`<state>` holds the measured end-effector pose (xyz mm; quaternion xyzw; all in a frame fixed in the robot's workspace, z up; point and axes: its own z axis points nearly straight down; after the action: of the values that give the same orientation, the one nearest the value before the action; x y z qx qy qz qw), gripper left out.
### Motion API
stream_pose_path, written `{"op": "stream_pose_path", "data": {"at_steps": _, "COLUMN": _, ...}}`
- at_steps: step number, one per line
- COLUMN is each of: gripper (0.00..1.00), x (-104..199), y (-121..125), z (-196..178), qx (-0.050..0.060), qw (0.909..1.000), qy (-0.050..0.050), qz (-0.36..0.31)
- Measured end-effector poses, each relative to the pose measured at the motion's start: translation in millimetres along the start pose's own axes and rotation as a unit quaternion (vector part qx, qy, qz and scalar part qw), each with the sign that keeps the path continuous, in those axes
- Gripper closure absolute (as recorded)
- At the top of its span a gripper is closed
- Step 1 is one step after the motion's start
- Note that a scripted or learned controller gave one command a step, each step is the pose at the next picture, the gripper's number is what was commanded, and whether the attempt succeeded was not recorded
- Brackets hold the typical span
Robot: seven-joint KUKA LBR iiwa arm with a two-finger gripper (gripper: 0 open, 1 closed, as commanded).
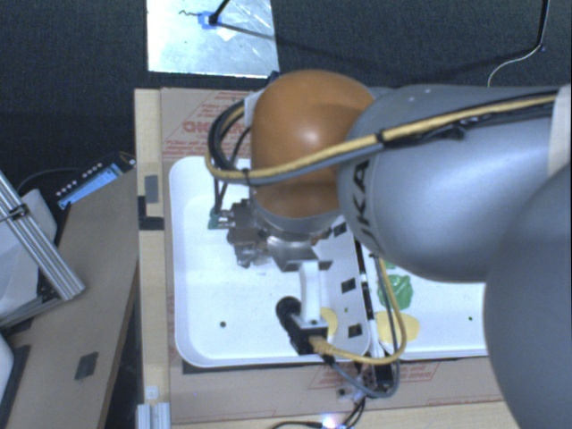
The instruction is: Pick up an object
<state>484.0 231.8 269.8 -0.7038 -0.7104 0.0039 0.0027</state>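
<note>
Green object (398, 289), one only, lying in the near right part of the white bin (201, 280), well right of the bin's middle and largely covered by the grey arm (447, 195). Beside it on the near side, one pale yellow object (404, 325), also partly covered; touching the green one or just apart, cannot tell. One bin counted, on a sheet of brown cardboard (183, 119); one arm, with one orange band (304, 141) over the bin's far half. Gripper (253, 242) seen as a grey metal block below the orange band, over the left half of the bin, well apart from both objects; open or closed, cannot tell, and nothing seen held by it. Long axis and heading of the green object: cannot tell, too little of it uncovered.
</note>
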Motion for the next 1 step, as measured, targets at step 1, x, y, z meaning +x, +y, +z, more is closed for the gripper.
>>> {"op": "stream_pose_path", "data": {"at_steps": 1, "gripper": 1.0, "x": -22.5, "y": 2.7, "z": -62.3, "qx": -0.008, "qw": 1.0, "qy": 0.002, "qz": 0.005}}
